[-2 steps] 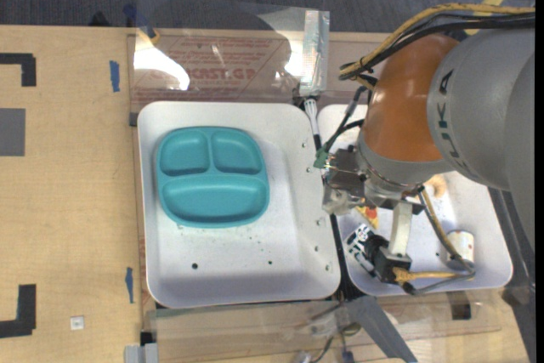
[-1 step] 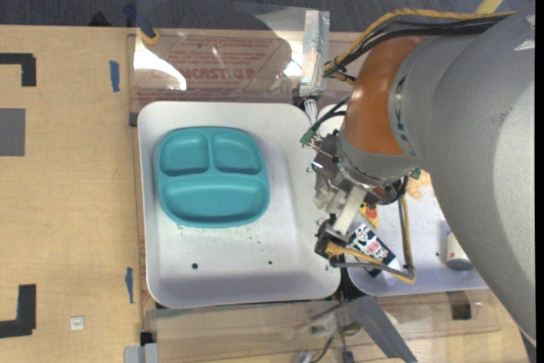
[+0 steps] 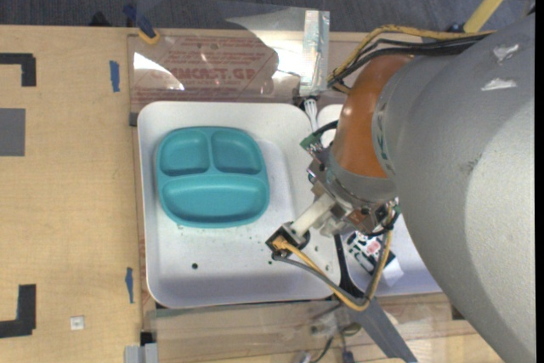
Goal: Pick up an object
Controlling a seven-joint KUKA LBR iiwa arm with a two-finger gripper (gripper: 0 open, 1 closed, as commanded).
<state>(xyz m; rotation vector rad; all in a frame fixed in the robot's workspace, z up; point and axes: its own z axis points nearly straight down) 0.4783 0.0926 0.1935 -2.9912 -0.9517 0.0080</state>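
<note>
A teal divided plate (image 3: 212,176) lies flat in the left bin (image 3: 170,268), towards its far left. My gripper (image 3: 357,221) hangs under the orange-banded wrist, over the near left part of the right bin (image 3: 416,272), to the right of the plate and apart from it. Just beneath it a small white thing with red markings (image 3: 368,247) lies on the right bin's floor, half hidden by cables. The arm hides most of the right bin.
A sheet of clear plastic with red print (image 3: 212,64) lies behind the left bin. A tiny dark speck (image 3: 195,266) sits on the left bin's near floor. The wooden bench (image 3: 59,208) stretches to the left.
</note>
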